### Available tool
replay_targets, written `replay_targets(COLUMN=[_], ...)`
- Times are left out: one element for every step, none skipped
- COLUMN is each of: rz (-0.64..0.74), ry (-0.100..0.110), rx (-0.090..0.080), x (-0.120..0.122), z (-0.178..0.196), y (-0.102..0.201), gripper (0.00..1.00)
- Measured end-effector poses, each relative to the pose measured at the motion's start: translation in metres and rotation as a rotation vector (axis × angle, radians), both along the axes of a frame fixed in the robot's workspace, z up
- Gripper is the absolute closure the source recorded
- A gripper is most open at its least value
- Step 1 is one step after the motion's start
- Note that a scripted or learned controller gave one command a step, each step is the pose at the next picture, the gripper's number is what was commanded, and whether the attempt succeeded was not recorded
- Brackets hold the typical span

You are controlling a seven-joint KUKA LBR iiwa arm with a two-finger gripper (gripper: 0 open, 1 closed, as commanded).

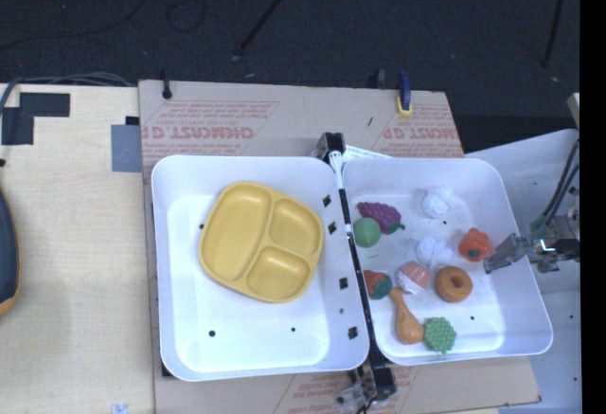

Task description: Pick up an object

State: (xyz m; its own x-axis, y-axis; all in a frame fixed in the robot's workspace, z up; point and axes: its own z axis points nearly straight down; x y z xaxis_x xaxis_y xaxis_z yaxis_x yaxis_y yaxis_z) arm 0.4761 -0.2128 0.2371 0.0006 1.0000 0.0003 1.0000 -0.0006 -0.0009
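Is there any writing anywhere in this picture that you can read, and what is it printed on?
"CHEMCAST GP": red print, upside down in this view, on the brown cardboard sheet behind the left bin.
The same red print shows again on the cardboard behind the right bin, near; blurred, only partly readable.
Faint red print on the cardboard's front edge: too blurred to read.

Toy foods [417, 278] scattered in right bin [530, 308]
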Motion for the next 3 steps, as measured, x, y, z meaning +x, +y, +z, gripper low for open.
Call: replay_targets(rz=[0.000,0.006,0.005], ry=[0.001,-0.013,0.007], rx=[0.001,-0.002,0.003], x=[0.000,0.002,-0.001], z=[0.010,0.128,0.056], y=[-0.001,0.049,0.105], gripper=[1.00,1.00,1.00])
